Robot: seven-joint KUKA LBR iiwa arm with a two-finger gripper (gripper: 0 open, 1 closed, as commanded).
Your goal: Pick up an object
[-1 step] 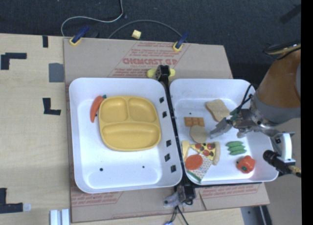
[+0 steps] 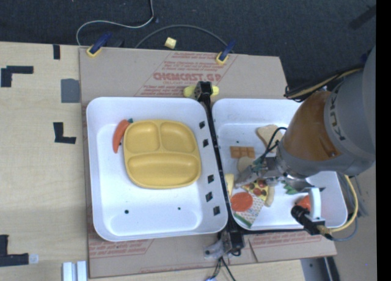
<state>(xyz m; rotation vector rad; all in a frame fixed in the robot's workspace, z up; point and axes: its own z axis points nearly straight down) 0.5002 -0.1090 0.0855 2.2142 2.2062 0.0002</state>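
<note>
My gripper (image 2: 259, 168) reaches down into the right bin (image 2: 278, 107) from the right, with the grey and orange wrist above it. Its tip is low over a cluster of toy food. Right below it lies a pizza slice (image 2: 252, 199) with a red topping. A brown waffle piece (image 2: 242, 151) sits just to its upper left and a beige piece (image 2: 267, 132) lies behind it. An orange-red toy (image 2: 303, 201) rests to the lower right, near the arm's cable. The arm hides the bin floor under the wrist.
The left bin (image 2: 104, 212) holds a yellow divided plate (image 2: 162, 153) and an orange carrot toy (image 2: 120, 134) beside its left rim. A black divider (image 2: 211, 151) runs between the bins. Both bins stand on a cardboard sheet (image 2: 183, 72) clipped to the wooden bench.
</note>
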